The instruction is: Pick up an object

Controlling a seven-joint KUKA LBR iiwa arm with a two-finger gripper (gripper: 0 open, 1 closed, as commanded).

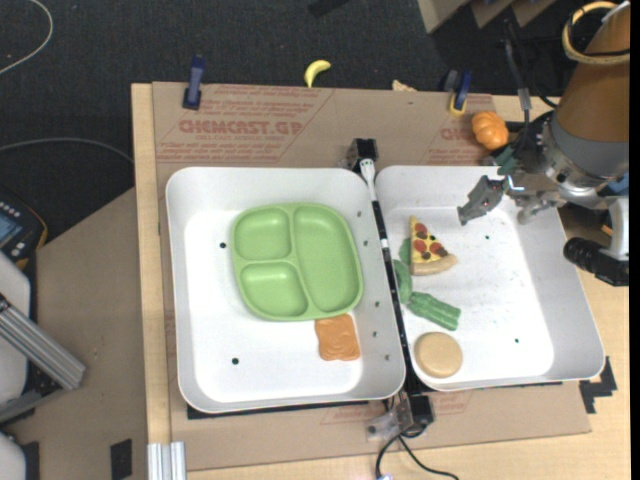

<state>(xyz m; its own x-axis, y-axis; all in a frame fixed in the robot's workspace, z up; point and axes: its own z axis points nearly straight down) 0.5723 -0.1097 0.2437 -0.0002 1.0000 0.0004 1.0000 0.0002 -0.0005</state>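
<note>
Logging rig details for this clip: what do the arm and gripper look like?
The arm is a thick rounded body with a broad orange band above a grey wrist section with a pale ring. Dark cables run beside it. The gripper is small, dark grey metal, mounted on a boxy silver-grey block.

Open floor across the right bin (560, 308) — right half and far-right corner unobstructed. Obstacles clustered along its left wall: pizza slice (428, 247), green pieces (428, 306), round tan cookie (438, 354). Left bin (195, 298) largely occupied by green divided plate (297, 261) — orange piece (338, 338) just beside its near edge.
</note>
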